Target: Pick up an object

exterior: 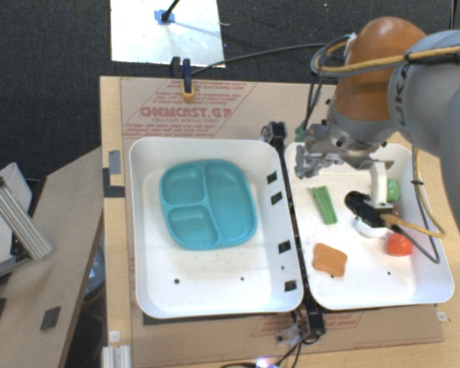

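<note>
Over the right of 2 white bins [425, 278], my gripper [310, 165] hovers at the far left corner; I cannot tell its state. Nothing is lifted yet: the green block [324, 205] lies just below me, the orange piece [330, 259] nearer the front.

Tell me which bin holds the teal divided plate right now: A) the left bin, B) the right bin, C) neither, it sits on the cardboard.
A: the teal divided plate lies flat inside the left bin, while the right bin holds the small items, such as the green block.
</note>
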Available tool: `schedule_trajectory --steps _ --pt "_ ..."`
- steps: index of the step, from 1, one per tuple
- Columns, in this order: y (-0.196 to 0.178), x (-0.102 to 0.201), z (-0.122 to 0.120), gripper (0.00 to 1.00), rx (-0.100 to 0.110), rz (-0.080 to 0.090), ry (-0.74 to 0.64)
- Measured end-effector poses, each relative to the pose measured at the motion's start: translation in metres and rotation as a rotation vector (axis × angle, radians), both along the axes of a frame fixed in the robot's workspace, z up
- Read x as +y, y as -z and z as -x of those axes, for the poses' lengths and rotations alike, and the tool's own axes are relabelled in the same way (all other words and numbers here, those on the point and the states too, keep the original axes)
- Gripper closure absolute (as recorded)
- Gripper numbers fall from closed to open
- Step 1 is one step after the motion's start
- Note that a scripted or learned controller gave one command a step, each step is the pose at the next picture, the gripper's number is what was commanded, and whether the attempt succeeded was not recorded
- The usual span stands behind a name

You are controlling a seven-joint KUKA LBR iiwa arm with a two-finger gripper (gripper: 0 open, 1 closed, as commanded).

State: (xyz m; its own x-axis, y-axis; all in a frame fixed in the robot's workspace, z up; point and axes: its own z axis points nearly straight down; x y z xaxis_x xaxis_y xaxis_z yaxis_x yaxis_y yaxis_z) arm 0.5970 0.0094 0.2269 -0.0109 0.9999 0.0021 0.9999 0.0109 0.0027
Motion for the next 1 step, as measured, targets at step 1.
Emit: schedule_trajectory --steps 1 --pt "0.0092 0.0591 0.0017 1.00 0.001 0.001 0.001"
